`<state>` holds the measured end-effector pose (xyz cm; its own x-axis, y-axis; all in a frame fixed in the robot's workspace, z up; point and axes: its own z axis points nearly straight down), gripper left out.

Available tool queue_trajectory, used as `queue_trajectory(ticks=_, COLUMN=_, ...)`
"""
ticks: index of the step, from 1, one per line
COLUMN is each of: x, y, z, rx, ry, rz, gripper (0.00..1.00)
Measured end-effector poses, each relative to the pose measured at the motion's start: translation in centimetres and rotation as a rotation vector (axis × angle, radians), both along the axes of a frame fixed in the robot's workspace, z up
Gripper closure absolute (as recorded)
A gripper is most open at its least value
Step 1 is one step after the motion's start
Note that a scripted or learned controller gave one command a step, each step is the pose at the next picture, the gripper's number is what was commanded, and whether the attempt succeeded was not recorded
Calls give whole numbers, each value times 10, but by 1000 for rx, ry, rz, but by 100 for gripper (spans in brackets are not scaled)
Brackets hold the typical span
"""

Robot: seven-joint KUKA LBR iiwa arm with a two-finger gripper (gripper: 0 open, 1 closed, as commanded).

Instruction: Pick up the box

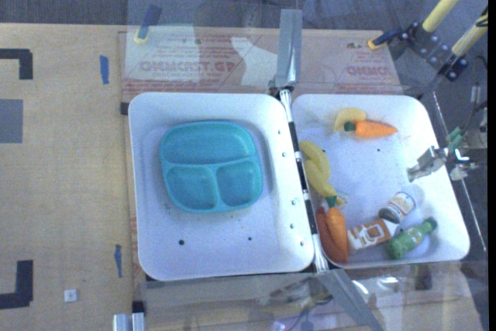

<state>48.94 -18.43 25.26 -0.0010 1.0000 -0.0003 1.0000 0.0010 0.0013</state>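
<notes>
Approach step: gripper (435, 162), finger state unreadable, must drop toward box (370, 232) below-left of it.

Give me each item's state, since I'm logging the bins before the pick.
box: lying flat, right bin, between carrot and green bottle
green bottle: on its side
blue tray: upright, left bin
banana: lying by the divider
gripper: over the right bin's right edge
</notes>
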Motion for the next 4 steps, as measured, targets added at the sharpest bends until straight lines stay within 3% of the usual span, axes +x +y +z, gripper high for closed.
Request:
queue_trajectory(ticks=1, x=-3, y=49, z=-164, rx=-2, ry=-13, rz=150, gripper=0)
queue_trajectory(ticks=2, x=57, y=1, z=-165, rx=-1, ry=-8, rz=-34, gripper=0)
queue_trajectory(ticks=3, x=127, y=8, z=-166, rx=-2, ry=-4, rz=-135, gripper=0)
queue_trajectory(ticks=4, x=151, y=13, z=-57, rx=-2, ry=-2, rz=51, gripper=0)
